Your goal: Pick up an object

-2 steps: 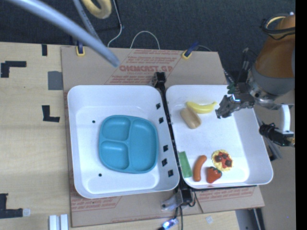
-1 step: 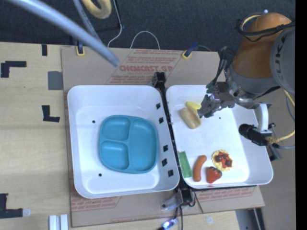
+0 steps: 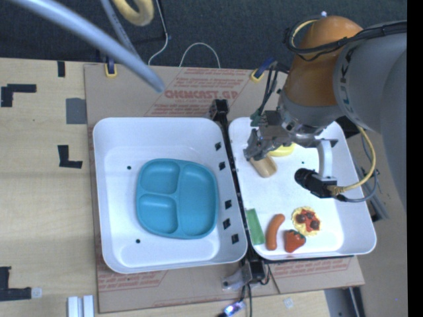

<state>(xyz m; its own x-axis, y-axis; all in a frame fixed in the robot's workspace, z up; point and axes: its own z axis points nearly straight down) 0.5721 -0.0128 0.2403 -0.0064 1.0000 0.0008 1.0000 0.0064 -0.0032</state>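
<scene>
Well left of the gripper [image 3: 259, 152], the left white bin [image 3: 109, 144] holds a light-blue plastic divided plate [image 3: 177, 198], lying flat near the bin's middle, three compartments showing. A black divider strip [image 3: 228, 177] runs between the two bins, just left of the gripper.

Gripper sits low over the upper left part of the right white bin [image 3: 353, 240], reached in from the right under the orange band [image 3: 324, 58] of the grey arm [image 3: 377, 71]. Directly below its tip: a tan, stubby cylinder-like piece [image 3: 265, 168], touching or nearly touching the fingers. Cannot tell whether the fingers are spread or pressed together, nor whether the tan piece is between them; the wrist body blocks that. Just right of the gripper, a yellow item [image 3: 284, 151] peeks out, mostly covered.

Below the gripper, along the bin's lower edge: a green flat stick [image 3: 252, 226] by the divider, then an orange-red sausage-shaped toy [image 3: 274, 231], then a red strawberry-like toy [image 3: 295, 241], close together. Lower right of the gripper, a small round piece with yellow and red topping [image 3: 307, 220], just above the strawberry. A black cable fitting [image 3: 313, 181] hangs to the gripper's right.
</scene>
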